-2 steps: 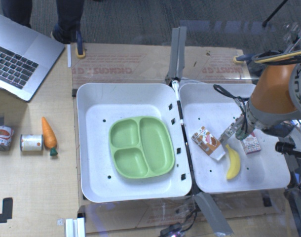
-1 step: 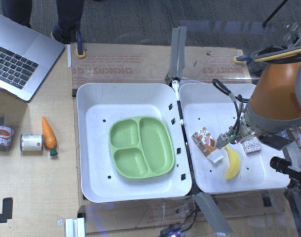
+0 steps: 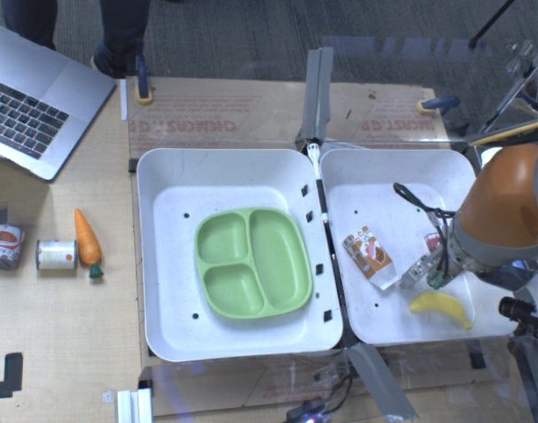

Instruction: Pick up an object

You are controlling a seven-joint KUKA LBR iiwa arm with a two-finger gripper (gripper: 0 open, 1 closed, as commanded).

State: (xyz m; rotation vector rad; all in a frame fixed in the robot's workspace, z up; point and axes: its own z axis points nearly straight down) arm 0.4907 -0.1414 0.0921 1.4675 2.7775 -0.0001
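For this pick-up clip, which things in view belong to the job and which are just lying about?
Job:
hand, low in the right bin
banana
snack packet

Lying about:
green divided plate in the left bin
laptop
toy carrot
two small cans

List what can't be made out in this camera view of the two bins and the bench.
- Grey two-finger gripper: small and partly under the arm's orange band, so its state can't be read.
- Small printed snack packet: label too small to read.
- Yellow toy banana: whether the gripper touches it can't be judged from above.
- Silver laptop: cut off by the left edge.
- Two small cans: labels blurred.
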